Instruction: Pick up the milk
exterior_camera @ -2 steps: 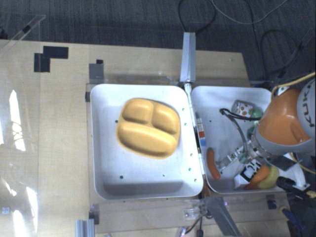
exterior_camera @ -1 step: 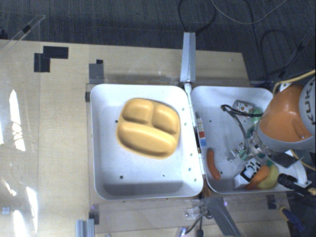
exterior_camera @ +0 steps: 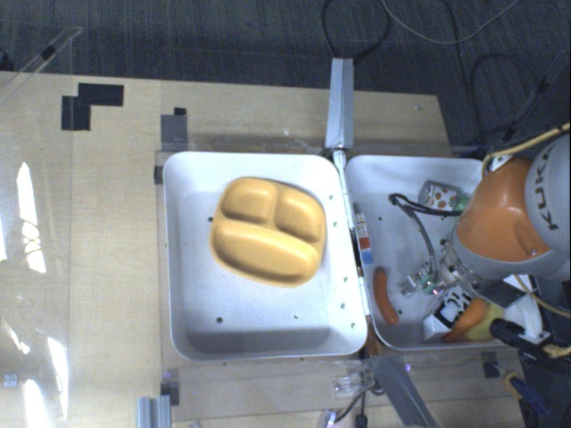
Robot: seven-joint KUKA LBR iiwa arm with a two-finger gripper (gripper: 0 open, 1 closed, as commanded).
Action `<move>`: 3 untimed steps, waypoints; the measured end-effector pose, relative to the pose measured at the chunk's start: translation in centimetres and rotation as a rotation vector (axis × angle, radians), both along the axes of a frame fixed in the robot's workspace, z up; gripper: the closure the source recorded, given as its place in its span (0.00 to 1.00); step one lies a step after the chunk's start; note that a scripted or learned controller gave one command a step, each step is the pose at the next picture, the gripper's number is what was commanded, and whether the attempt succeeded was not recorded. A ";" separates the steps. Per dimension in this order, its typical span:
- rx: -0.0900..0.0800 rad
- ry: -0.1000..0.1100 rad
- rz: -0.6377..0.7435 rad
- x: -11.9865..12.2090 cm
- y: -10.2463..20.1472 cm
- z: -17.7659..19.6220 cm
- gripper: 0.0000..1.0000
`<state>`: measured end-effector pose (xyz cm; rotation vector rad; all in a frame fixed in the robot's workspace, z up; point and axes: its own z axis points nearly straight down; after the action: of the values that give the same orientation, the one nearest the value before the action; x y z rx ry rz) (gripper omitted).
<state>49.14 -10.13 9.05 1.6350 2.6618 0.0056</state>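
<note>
Camera view puts the grey arm with its orange band (exterior_camera: pixel 504 212) over the right white bin (exterior_camera: pixel 393 181), its gripper (exterior_camera: pixel 433 279) low among clutter. A small printed carton (exterior_camera: pixel 442 196), possibly the milk, lies near the bin's far wall. A large yellow bread-shaped loaf (exterior_camera: pixel 268 230) sits in the left white bin (exterior_camera: pixel 192 239).

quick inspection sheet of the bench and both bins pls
surface: pale wooden bench bearing a left bin and a right bin side by side
job's things: milk cannot be told apart; a small printed carton lies at the back of the right bin, partly under the arm
clutter: yellow compartment tray in the left bin; sausage and an orange and yellow item near the right bin's front
hand: hidden under the arm's orange band, low in the right bin
cables: black cables looping on the floor behind the bench
surroundings: dark carpet, metal post between the bins
</note>
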 end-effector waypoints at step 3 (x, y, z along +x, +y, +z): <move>0.004 0.010 0.187 -0.2 -0.1 0.1 0.00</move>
<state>48.94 -10.23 9.12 1.3840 2.8125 0.0052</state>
